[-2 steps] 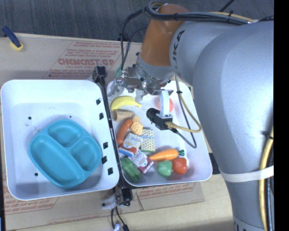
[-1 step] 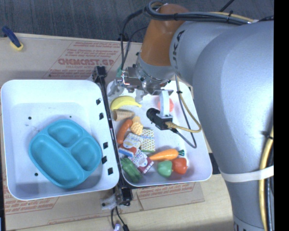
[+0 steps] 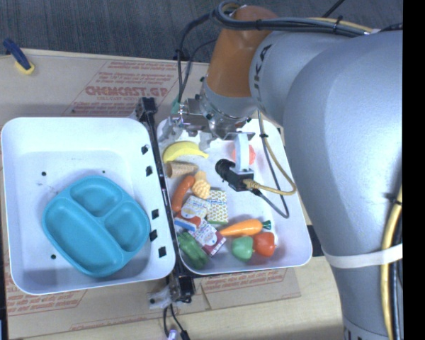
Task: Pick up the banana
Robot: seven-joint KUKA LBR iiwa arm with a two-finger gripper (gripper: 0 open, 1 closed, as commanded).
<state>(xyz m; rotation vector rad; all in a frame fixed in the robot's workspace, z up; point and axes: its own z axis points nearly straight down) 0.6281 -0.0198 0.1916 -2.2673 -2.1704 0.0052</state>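
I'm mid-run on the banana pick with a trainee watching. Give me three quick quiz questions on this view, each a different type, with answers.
1. True or false: the banana lies in the left bin.
2. Multiple choice: what sits in the left bin? A) blue divided plate B) carrot C) banana.
3. Fill in: the end effector is above the ___ bin.

Key: 1 false, it lies in the right bin; 2 A; 3 right.

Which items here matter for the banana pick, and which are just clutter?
Job:
banana, far end of right bin
gripper, just above the banana

Clutter:
blue divided plate in left bin
carrot
red pepper
green pepper
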